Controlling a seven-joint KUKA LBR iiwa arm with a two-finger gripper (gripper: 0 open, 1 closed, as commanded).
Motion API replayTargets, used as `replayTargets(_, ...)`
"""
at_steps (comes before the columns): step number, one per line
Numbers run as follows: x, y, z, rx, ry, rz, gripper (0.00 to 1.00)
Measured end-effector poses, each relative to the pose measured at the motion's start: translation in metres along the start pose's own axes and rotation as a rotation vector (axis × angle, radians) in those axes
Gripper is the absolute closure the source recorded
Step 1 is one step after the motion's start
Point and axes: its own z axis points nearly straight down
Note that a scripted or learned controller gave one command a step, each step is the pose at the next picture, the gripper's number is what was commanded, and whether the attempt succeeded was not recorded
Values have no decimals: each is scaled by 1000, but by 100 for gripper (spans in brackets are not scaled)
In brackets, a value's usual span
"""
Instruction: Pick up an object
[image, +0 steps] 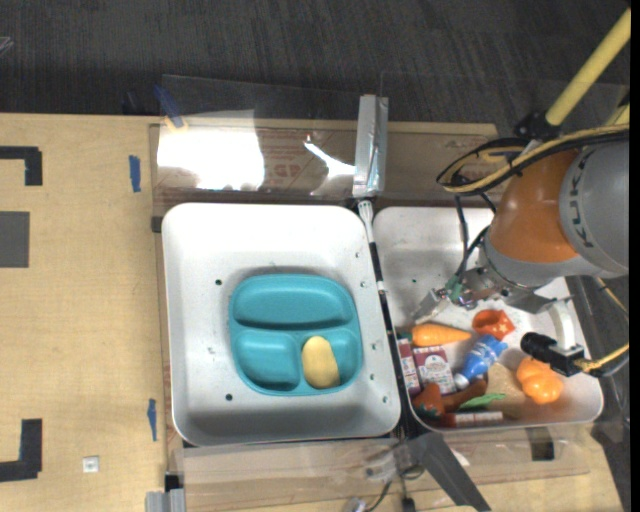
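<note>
My gripper (453, 293) hangs low in the right bin (420, 235), at the end of the grey arm with its orange band (535, 215). It is just above and to the left of an orange carrot (440, 334). Below the carrot lies a heap: a red and white box (434, 370), a blue bottle (478, 358), a small orange-red piece (492, 322) and an orange pepper (541, 384). I see nothing clearly between the gripper's tips, which are small and blurred.
The left bin (190, 300) holds a teal divided plate (290, 310) with a yellow potato (320, 361) in its lower right compartment. A dark red item (432, 401) and a green-tipped stick (488, 400) lie at the right bin's front edge.
</note>
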Motion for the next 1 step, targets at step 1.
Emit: replayTargets(1,0,0,0,0,0,0,0)
